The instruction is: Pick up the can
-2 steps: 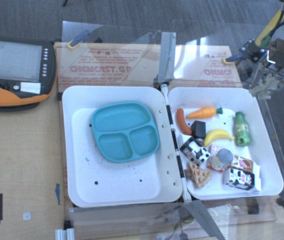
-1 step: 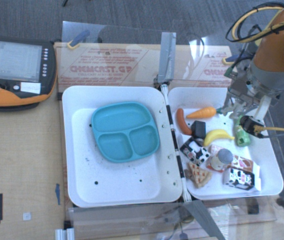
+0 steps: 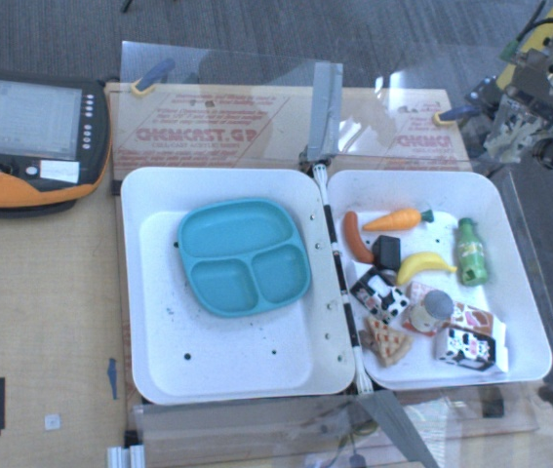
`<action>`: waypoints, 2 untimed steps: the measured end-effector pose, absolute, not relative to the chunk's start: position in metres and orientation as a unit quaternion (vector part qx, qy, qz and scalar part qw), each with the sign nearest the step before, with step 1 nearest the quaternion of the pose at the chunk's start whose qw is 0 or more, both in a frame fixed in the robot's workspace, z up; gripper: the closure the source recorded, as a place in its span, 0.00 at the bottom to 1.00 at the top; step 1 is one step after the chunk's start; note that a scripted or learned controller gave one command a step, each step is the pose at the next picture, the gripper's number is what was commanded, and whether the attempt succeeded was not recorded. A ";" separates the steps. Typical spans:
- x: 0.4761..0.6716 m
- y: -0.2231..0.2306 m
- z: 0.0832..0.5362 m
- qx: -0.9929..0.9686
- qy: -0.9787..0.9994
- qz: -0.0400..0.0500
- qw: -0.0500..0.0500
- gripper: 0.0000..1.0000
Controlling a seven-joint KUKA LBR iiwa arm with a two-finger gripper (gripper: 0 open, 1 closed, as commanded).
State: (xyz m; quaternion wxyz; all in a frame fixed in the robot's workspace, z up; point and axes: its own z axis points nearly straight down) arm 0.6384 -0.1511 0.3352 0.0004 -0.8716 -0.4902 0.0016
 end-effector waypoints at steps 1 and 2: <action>0.599 -0.115 0.239 -0.884 -0.468 0.003 0.002 1.00; 0.600 -0.115 0.248 -0.883 -0.469 0.004 0.003 1.00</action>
